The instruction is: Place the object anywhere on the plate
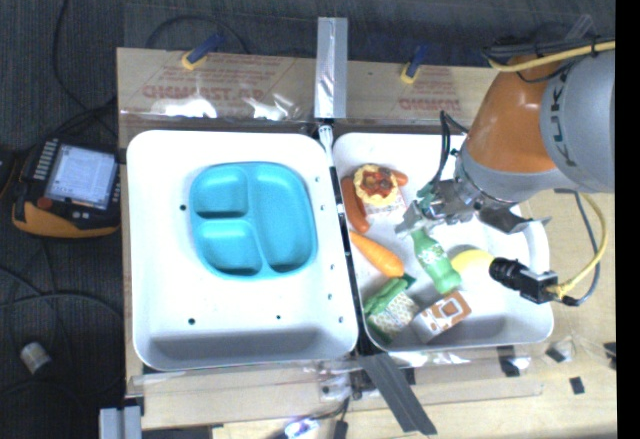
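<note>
Over the right bin (535,327), just above the green bottle (436,262), the hand (432,207) hangs among the clutter; whether it is released or clenched cannot be told, as the wrist hides it. Nothing is seen grasped. The blue plate (252,217) lies bare in the left bin (160,327), so the task looks to be at its start: pick-up, carry and set-down all remain. The likely object, the bottle, lies flat, slanting away from the plate. Toward the plate from the bottle sit a carrot (378,253), a sausage (354,207) and a cupcake (378,185); beyond the bottle, a lemon (470,260). Close neighbours leave little room. The ridge between the bins must be crossed; around the plate the floor is open.
</note>
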`<state>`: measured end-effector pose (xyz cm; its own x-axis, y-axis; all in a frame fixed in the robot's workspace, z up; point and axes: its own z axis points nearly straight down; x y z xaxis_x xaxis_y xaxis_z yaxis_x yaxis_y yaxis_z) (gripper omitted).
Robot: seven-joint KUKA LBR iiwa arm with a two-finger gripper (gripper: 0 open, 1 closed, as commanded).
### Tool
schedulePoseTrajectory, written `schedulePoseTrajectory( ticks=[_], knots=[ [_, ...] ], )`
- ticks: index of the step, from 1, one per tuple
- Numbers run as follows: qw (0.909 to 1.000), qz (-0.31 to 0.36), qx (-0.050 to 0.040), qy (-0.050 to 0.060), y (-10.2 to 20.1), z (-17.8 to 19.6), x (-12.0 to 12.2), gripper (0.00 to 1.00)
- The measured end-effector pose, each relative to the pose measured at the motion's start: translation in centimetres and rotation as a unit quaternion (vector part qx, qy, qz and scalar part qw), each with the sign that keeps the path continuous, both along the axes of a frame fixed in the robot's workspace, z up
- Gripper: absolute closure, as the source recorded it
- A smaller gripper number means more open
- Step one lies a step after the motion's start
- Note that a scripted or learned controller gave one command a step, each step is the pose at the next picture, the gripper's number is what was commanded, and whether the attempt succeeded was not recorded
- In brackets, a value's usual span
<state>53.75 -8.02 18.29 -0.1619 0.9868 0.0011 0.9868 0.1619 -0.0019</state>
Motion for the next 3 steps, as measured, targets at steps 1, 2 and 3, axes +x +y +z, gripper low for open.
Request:
schedulePoseTrajectory(
  ticks=[1,2,3],
  knots=[
    [0.9984,0.057,-0.0006,0.000,9.0,2.9,4.0,1.00],
    [0.9984,0.057,-0.0007,0.000,9.0,2.9,4.0,0.00],
    [0.9999,0.017,-0.0006,0.001,7.0,0.1,5.3,0.00]
  ],
)
